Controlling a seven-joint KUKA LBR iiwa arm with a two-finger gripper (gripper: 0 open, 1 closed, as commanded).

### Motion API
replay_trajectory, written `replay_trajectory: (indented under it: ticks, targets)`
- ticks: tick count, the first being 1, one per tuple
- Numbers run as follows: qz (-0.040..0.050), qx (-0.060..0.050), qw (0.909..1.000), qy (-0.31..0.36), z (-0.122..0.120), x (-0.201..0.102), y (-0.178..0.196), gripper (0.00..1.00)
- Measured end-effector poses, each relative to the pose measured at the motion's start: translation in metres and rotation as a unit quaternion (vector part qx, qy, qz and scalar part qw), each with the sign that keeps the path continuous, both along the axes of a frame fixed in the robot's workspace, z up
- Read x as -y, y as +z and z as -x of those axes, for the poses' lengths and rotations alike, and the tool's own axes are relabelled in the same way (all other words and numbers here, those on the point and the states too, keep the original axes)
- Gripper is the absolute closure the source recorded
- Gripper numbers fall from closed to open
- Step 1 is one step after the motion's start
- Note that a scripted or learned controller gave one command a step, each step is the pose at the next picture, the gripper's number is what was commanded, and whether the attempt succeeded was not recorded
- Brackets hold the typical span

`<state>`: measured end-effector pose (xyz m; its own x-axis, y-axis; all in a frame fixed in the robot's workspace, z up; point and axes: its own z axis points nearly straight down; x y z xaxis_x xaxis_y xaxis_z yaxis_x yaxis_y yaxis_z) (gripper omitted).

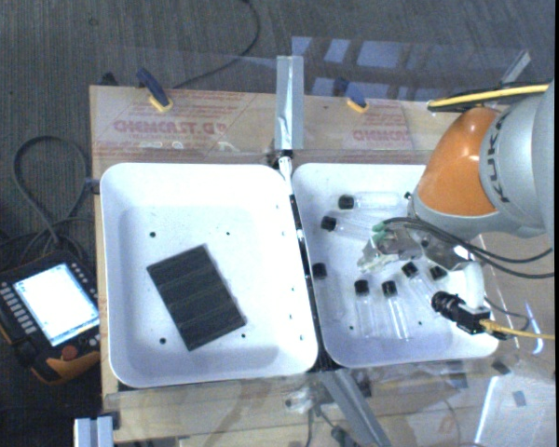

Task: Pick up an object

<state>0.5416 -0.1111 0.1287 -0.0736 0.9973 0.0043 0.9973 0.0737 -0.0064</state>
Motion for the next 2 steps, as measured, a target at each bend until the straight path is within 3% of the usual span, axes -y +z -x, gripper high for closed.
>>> replay_trajectory:
  ticks: [1, 2]
  targets:
    - [0.0, 0.0, 1.0, 0.0, 0.0, 0.0, 0.0, 0.0]
    - [0.0034, 0.008, 0.999, 0.043, -0.04, 0.025, -0.039, 0.0]
